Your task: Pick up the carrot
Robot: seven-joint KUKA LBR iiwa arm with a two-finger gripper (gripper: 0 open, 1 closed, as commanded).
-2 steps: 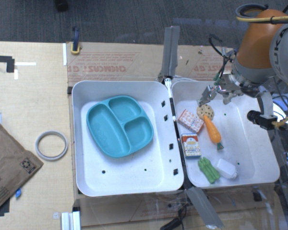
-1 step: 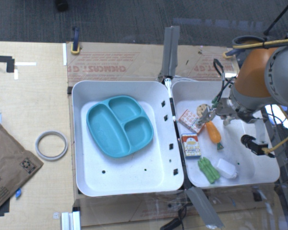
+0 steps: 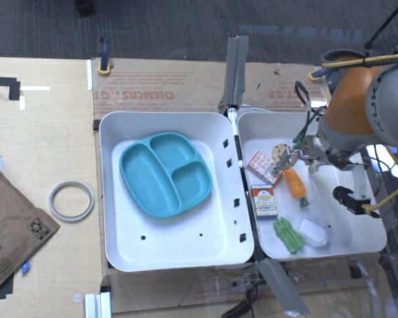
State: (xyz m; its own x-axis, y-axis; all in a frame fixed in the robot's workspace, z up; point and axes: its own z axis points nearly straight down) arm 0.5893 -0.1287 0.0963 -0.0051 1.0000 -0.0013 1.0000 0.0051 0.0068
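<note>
The claw [image 3: 288, 162] hovers at the carrot [image 3: 294, 183]'s upper end, approach step; its grip state I cannot tell. Next: descend squarely and clamp.

Grey arm [image 3: 385, 105], orange band, black cables

By my fingers lay an orange carrot [image 3: 295, 183] with a green tip; beyond it, a blue plate [image 3: 166, 173] in a white bin [image 3: 113, 197].
</note>
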